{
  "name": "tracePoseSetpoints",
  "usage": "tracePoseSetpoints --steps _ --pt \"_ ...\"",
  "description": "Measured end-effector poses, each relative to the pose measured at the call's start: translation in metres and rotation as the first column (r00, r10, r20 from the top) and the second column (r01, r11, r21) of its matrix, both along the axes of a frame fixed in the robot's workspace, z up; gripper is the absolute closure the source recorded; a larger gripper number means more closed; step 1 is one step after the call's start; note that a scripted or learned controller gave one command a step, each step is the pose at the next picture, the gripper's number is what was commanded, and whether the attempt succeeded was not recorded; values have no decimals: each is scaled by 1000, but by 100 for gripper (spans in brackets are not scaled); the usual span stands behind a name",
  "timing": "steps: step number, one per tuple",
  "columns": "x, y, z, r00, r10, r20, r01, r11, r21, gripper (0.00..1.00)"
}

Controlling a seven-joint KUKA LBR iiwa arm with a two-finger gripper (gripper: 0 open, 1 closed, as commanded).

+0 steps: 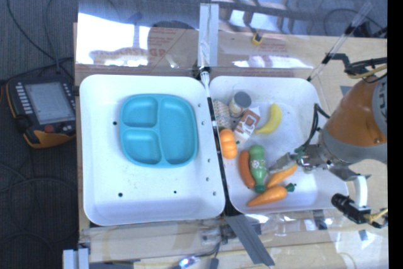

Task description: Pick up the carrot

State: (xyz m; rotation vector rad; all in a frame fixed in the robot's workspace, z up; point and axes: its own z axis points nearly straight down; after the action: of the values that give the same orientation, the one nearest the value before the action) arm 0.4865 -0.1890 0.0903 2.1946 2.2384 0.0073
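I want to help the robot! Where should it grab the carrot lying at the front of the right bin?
Probably across the thick orange middle of the carrot, coming straight down from above. It lies flat and slanted, green top toward the right, so the fingers should straddle its narrow width. The green bottle sits close behind, so the front side looks freer.

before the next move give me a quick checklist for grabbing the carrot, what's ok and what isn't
1. Carrot located: ok, the carrot lies near the front edge of the right bin.
2. Gripper near target: ok, the gripper sits low in the right bin, just above and right of the carrot.
3. Carrot between fingers: not ok, it lies apart from the gripper.
4. Right target: not ok, a second carrot lies right at the gripper.
5. Clutter: not ok, the green bottle and orange sausage-shaped piece crowd the carrot's left side.
6. Finger opening: cannot tell.
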Motion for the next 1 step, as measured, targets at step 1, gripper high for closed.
tracePoseSetpoints --steps 1 --pt "2 -15 0 960 279 3 -279 960 -4 0"
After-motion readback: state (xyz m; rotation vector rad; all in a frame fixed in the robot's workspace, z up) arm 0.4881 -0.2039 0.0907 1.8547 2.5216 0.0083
